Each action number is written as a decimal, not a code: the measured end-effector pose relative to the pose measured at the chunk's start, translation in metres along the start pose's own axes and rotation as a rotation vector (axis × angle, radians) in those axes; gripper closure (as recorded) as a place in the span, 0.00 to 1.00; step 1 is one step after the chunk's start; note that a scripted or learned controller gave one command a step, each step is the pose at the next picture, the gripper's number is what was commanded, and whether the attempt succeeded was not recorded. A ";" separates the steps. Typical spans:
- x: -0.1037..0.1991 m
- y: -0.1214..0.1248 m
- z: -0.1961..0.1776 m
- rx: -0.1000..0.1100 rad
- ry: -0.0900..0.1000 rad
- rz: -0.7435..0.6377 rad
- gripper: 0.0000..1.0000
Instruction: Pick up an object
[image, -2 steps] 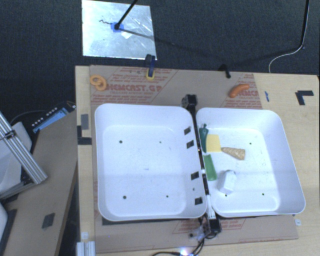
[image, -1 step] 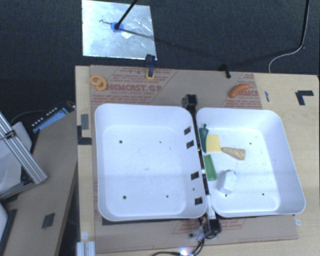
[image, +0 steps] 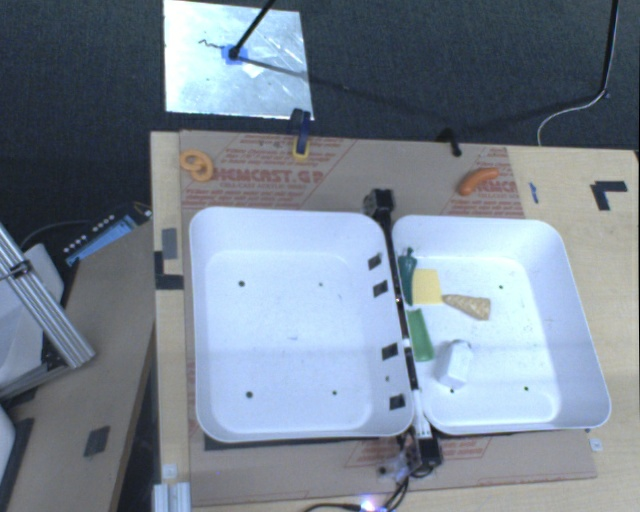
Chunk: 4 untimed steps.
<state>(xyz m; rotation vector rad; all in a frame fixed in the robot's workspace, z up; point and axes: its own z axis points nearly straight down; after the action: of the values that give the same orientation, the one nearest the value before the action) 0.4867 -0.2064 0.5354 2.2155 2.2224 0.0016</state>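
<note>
White cup (image: 455, 362), lying apart at six o'clock in the right bin (image: 575, 300), is best approached squarely; jaw state cannot be told.

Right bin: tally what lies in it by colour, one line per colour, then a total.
Contents of the right bin:
Green: 2, the upper green piece and the lower green piece
Yellow: 1, the yellow block
Tan: 1, the tan wedge
White: 1, the white object
Total: 5
</note>
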 end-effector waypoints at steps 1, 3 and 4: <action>0.000 0.000 0.000 0.000 0.000 0.000 1.00; 0.000 0.000 0.000 0.000 0.000 0.000 1.00; 0.000 0.000 0.000 0.000 0.000 0.000 1.00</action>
<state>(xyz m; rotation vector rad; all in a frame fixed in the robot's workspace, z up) 0.4867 -0.2064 0.5354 2.2151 2.2224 0.0015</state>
